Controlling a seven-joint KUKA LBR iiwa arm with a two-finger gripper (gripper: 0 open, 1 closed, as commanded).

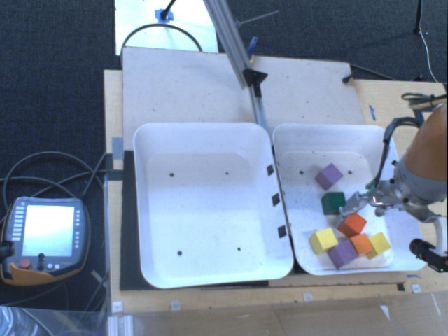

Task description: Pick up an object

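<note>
Gripper — low in the right bin, tip beside the green block | grip: can't tell | red block just below, others clustered near front wall

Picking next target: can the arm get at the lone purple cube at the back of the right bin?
Probably yes: the purple cube sits apart from the other blocks, and the end effector hovers nearby.

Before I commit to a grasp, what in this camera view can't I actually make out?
- Gripper: too small and blurred to tell the jaws' state, or whether they touch the green cube.
- Arm: cut off by the right edge.
- Orange cube: partly hidden among neighbouring cubes.
</note>
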